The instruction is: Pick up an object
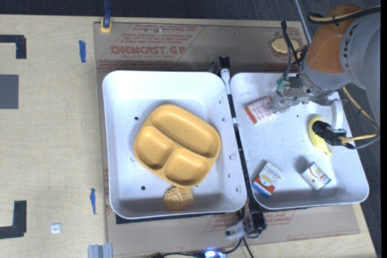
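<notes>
The gripper (284, 95) hangs low in the right bin (357, 190), just beside the red-and-white packet (260, 110), probably to grasp it; jaw state I cannot tell

1. One fixed cam above my bench, looking down at a slant.
2. Far enough back to take in both white bins: left bin (115, 130) and right bin (357, 184), w/ bench board around them and dark floor along the top.
3. My arm (344, 51) enters from frame right.
</notes>
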You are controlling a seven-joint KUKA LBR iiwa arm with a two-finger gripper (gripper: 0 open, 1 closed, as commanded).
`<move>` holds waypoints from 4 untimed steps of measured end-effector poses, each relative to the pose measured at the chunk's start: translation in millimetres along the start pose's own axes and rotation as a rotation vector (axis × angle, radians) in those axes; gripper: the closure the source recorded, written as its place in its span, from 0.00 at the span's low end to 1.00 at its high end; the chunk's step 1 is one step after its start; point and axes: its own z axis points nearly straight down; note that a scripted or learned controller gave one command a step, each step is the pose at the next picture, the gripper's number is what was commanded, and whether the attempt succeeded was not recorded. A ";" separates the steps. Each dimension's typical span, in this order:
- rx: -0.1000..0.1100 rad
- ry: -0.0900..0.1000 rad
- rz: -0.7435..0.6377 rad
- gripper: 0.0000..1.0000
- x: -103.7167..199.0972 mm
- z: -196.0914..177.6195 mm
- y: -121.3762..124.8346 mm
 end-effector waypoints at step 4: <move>0.010 -0.003 0.005 1.00 -94.5 16.3 27.3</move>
